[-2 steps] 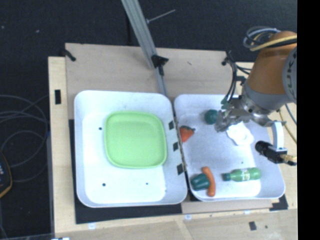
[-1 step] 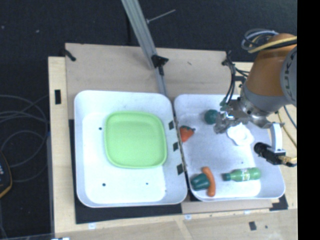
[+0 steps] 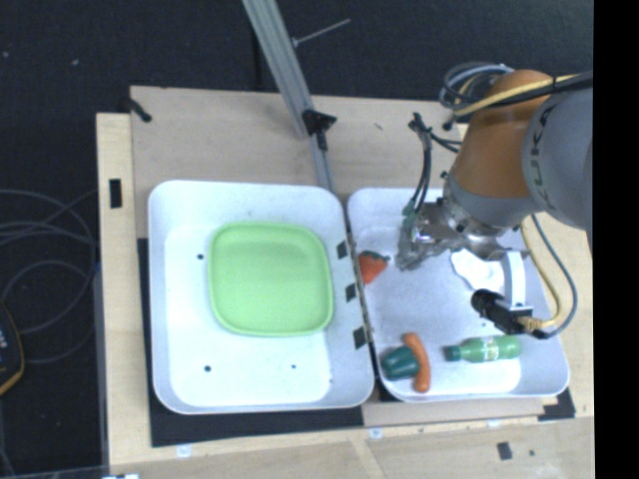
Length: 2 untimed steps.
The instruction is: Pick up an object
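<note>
The gripper (image 3: 411, 252) hangs over the right bin (image 3: 544, 382) — a bottle (image 3: 483, 349) at five o'clock; a green plate (image 3: 271, 278) fills the left bin (image 3: 180, 367).

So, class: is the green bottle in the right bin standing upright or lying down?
Lying down. The green bottle rests on its side on the right bin floor, seen lengthwise.

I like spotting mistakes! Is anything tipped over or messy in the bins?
Yes. In the right bin, a green bottle lies on its side rather than standing. Nearby an orange sausage-shaped toy leans across a dark green item. The green plate in the left bin sits flat and tidy.
</note>
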Each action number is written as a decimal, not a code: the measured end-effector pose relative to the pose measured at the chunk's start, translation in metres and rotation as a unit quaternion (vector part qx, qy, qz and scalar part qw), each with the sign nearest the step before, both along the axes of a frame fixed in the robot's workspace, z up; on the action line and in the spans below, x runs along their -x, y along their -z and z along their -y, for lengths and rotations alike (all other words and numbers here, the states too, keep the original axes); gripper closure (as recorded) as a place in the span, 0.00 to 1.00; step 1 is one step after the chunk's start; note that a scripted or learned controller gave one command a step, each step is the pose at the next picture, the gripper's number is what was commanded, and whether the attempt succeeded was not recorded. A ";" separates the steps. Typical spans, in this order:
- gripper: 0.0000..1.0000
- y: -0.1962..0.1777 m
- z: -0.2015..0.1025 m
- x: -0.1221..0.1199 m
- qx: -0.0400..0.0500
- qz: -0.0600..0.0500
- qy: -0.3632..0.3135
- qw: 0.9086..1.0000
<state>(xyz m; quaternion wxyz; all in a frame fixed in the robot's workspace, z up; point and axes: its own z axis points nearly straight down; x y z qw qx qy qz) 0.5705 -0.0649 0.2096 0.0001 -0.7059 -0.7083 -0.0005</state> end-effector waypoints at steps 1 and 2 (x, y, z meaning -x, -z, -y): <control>1.00 -0.003 -0.057 -0.003 0.000 0.000 -0.001 1.000; 1.00 -0.025 -0.109 0.009 0.000 0.001 -0.001 1.000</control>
